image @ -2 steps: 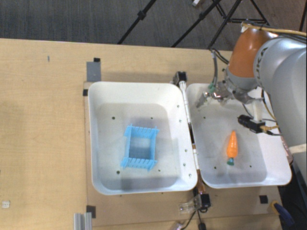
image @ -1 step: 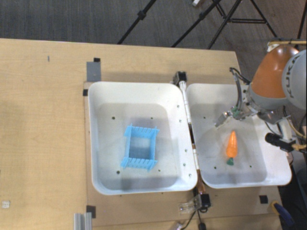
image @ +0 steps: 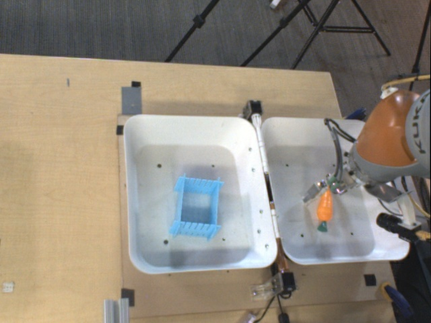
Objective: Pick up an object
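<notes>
Two white bins sit side by side on the desk (image: 60, 180). The orange carrot (image: 325, 208) lies in the right bin (image: 296, 247), and the claw (image: 328, 186) hangs just above its top end, likely lining up a grab. I cannot tell how wide the claw is. Bare floor surrounds the carrot, away from the walls.

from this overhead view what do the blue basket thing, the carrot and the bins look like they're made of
Blue basket: likely molded plastic, matte, with thin slatted ribs and uniform color.
Carrot: probably plastic or rubber toy, plain orange with a green tip; too small to tell.
Bins: apparently thin formed plastic, smooth white, rounded corners, slight sheen.
</notes>
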